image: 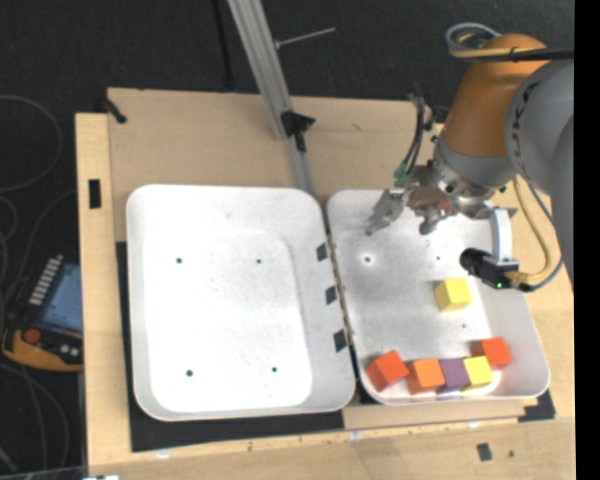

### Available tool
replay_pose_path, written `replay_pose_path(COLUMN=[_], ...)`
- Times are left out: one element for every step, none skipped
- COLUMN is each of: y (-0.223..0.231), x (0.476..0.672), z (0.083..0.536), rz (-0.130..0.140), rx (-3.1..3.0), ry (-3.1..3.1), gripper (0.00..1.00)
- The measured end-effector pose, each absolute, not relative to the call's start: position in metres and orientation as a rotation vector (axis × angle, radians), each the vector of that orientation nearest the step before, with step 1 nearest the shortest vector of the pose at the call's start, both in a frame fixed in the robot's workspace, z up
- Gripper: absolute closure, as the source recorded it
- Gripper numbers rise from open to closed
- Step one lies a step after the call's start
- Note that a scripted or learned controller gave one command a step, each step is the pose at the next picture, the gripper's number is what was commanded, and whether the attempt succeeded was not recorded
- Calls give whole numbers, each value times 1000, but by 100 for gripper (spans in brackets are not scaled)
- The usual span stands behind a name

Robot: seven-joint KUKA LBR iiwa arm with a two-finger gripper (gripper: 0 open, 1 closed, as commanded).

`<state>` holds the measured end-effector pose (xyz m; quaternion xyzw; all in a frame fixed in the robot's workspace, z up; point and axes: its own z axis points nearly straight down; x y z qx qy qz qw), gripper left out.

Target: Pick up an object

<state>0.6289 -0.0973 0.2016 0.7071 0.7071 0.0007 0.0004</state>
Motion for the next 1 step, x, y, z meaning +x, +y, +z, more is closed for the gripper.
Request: replay_pose_path(y=[-169], x=[599], z=[291], rz=[4], rx=[2220], ry=[2208], gripper=[0])
